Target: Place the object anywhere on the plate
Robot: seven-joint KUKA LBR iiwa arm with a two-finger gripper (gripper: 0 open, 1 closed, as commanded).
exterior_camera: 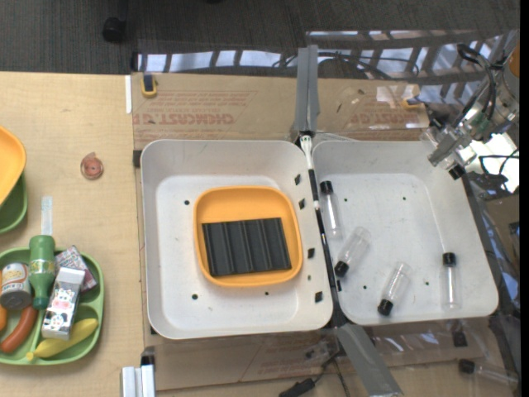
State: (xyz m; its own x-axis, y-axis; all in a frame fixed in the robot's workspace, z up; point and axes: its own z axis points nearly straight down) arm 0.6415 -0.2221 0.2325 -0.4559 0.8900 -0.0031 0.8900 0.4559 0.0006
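Waiting at two o'clock, the end effector [450, 151] has an undeterminable grip state; four clear vials [394, 288] lie in the right bin [413, 188], so it should descend squarely over one before carrying it to the orange plate [248, 201] at nine o'clock.

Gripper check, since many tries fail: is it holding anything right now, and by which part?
Nothing is visibly held. The gripper sits at the right white bin's far right corner, apart from the clear black-capped tubes.
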